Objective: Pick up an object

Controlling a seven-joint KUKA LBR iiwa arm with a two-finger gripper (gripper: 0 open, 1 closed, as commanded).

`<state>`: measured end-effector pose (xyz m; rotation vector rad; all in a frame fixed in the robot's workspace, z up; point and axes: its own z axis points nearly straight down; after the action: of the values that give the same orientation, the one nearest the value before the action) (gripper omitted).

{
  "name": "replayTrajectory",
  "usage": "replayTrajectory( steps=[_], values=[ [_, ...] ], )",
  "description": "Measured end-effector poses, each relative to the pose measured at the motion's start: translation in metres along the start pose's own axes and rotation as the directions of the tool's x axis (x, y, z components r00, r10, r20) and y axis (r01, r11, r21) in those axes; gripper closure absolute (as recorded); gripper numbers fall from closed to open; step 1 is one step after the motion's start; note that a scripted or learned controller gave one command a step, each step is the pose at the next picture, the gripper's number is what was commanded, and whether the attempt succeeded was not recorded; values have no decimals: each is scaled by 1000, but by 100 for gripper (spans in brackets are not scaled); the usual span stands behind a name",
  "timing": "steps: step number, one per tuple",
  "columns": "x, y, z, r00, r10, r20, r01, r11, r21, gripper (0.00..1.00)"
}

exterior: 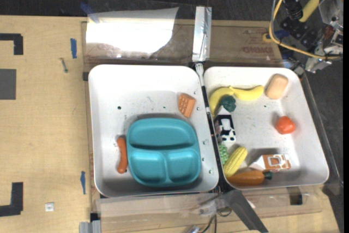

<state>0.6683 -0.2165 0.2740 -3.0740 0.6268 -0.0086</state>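
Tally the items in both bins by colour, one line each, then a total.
Teal: 1, divided tray
Orange or red: 5, wedge, sausage, tomato, carrot, carton
Yellow: 2, banana, corn
Green: 1
Peach: 1
Black-and-white: 1
Total: 11

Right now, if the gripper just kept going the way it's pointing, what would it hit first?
Probably the far right corner rim of the right bin; the gripper seems to point down there, though depth is unclear. The peach block lies just left.
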Motion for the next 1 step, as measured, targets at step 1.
replayTrajectory(
  steps=[1],
  values=[
    [2,3,-20,991,-137,-1,137,991,0,100]
  ],
)
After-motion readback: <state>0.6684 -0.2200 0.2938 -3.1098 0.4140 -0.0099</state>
